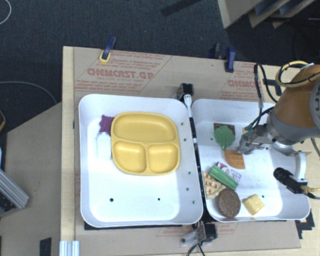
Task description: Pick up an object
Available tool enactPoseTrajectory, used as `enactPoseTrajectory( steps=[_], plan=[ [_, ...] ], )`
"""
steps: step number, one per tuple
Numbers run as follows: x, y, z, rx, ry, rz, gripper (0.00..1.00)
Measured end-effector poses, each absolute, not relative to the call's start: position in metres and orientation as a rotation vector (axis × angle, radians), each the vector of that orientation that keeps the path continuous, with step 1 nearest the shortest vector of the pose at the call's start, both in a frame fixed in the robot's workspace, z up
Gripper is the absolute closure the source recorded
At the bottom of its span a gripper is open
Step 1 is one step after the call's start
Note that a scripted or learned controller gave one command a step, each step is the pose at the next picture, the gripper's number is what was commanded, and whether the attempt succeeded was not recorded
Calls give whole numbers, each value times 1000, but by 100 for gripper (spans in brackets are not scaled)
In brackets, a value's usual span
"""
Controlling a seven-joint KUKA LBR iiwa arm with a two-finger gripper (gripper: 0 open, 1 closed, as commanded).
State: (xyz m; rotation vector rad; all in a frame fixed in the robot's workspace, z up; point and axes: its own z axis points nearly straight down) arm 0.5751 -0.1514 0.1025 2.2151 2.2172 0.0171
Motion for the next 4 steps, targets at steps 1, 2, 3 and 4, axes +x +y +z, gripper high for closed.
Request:
enactPoseTrajectory(
  steps=[1,2,3,4],
  plan=[
    [582,-161,156,2217,2217,4,100],
    [582,-158,220,2213,2217,7,100],
    [582,-158,225,2217,2220,3,100],
    [605,-103,235,2211,2227,7,100]
  ],
)
